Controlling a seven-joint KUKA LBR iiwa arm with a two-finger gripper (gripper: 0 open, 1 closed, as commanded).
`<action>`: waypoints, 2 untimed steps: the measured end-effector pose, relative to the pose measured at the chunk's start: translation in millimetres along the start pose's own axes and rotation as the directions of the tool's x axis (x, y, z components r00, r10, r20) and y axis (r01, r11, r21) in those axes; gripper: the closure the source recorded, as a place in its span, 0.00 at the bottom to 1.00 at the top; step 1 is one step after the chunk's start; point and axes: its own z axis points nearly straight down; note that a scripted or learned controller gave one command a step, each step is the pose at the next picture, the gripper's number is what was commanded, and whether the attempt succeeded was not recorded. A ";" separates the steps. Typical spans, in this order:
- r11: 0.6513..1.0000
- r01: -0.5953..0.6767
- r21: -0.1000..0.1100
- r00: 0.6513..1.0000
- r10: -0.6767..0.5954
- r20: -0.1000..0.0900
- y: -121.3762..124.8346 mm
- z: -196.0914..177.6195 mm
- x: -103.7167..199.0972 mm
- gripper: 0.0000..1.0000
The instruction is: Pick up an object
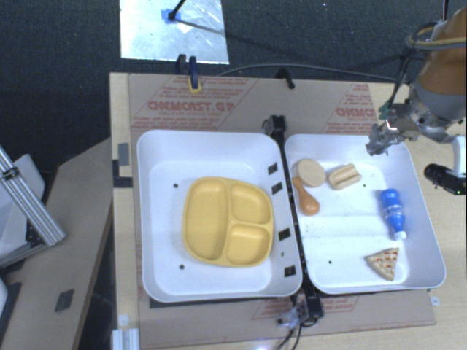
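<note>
**Gripper over far right corner, nothing visibly held**

Gripper [381, 138] over the right bin's [350, 279] far right rim; jaw state can't tell. Right bin: bun [344, 176] and round bread [310, 172] far left, drumstick [306, 197] beside them, blue bottle [392, 211] right, pizza slice [384, 262] near right. Left bin [164, 159] holds a yellow divided plate [227, 220].

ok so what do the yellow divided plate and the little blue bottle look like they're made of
The yellow plate looks like moulded plastic with a matte, slightly satin finish: even colour, rounded compartment ridges, soft highlights. The blue bottle also looks plastic, glossier, with a white cap end; it seems like a toy, though the view is too small to be sure.
</note>
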 end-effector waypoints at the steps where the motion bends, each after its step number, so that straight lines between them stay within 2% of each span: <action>1: 1.000 0.000 0.003 1.000 0.000 -0.001 -16.3 10.8 53.0 1.00; 2: 1.000 -0.001 0.004 1.000 0.001 -0.001 -41.7 15.2 97.3 1.00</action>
